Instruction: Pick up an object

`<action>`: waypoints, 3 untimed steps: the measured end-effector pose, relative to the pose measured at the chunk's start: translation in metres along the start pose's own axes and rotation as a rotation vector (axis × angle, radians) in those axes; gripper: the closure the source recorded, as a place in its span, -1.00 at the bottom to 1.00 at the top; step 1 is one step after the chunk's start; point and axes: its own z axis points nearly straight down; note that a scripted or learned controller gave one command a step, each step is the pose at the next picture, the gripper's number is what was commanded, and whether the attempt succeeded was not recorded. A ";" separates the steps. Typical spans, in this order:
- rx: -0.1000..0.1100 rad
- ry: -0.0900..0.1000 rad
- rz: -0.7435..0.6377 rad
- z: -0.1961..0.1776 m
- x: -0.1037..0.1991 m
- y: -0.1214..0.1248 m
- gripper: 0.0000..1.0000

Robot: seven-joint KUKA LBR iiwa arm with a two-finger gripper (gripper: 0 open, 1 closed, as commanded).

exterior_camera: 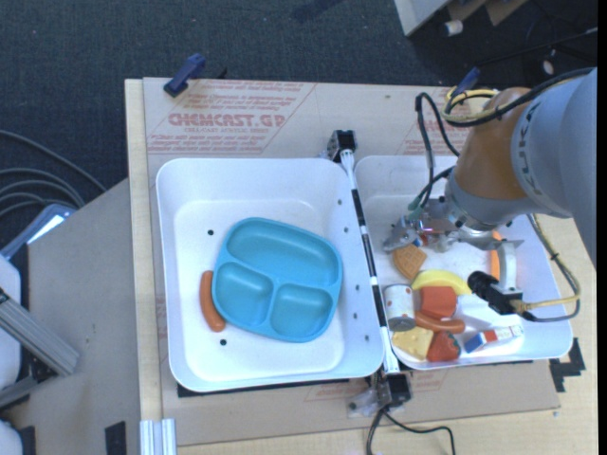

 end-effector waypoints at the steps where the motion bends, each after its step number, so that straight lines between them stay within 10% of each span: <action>1: -0.002 0.000 0.001 -0.010 0.000 0.000 1.00; 2: 0.000 0.001 -0.002 -0.101 0.078 -0.041 1.00; 3: 0.001 0.000 -0.001 -0.100 0.077 -0.041 -1.00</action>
